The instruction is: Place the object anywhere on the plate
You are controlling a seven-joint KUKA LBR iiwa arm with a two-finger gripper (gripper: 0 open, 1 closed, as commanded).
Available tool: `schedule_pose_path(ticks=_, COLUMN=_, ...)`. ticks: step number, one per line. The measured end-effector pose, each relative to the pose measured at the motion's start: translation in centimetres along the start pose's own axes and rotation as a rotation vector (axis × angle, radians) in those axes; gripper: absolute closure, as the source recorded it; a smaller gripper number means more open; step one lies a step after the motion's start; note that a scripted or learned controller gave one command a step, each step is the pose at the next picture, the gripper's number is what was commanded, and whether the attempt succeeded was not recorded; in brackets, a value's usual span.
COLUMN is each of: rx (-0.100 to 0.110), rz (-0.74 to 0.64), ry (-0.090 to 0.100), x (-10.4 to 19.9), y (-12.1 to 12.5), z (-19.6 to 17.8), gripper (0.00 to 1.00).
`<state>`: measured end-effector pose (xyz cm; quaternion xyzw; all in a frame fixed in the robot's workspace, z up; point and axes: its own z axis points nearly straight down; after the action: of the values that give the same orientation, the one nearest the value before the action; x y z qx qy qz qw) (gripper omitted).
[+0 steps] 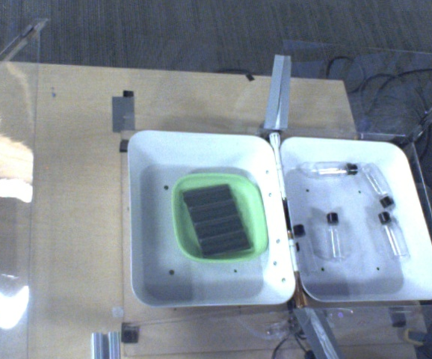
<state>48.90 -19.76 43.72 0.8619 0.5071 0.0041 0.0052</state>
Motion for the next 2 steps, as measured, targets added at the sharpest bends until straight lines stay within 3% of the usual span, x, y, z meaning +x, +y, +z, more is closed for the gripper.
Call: schedule_pose_path(ticks=2, rx=0.001, rz=0.14, ry=0.001, x=0.06, y=-0.04, z=0.02, gripper=0.0)
